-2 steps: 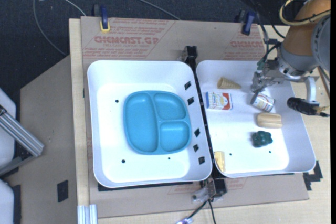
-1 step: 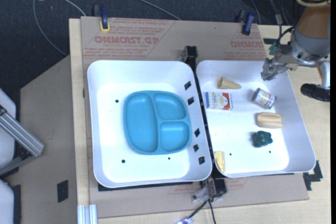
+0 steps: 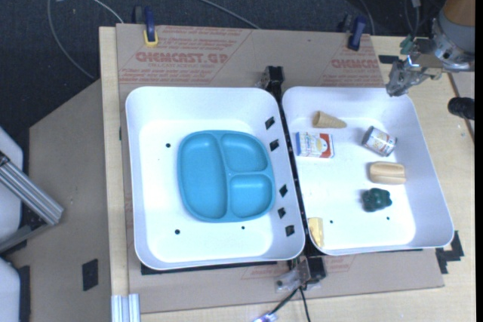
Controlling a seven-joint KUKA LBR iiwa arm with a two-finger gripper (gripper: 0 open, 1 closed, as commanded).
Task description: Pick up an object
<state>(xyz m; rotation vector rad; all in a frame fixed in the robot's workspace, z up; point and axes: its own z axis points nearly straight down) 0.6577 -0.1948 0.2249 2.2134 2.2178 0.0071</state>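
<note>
We see the jaws (image 3: pixel 398 84) hanging over the upper right corner of the right bin (image 3: pixel 430 162), at its rim; we cannot tell how far apart they stand, and nothing shows between them. The nearest things lie below and left of them: a wedge (image 3: pixel 329 120) well to the left, a can (image 3: pixel 379 140) tipped on its side just below, then a tan block (image 3: pixel 386 173) and a dark green lump (image 3: pixel 376 199) further down. A carton (image 3: pixel 313 145) sits near the divider, and a yellow piece (image 3: pixel 315 231) at the lower left corner. The left bin (image 3: pixel 151 162) holds a blue tray (image 3: pixel 226 175). Both bins rest on the surface (image 3: pixel 113 124).
</note>
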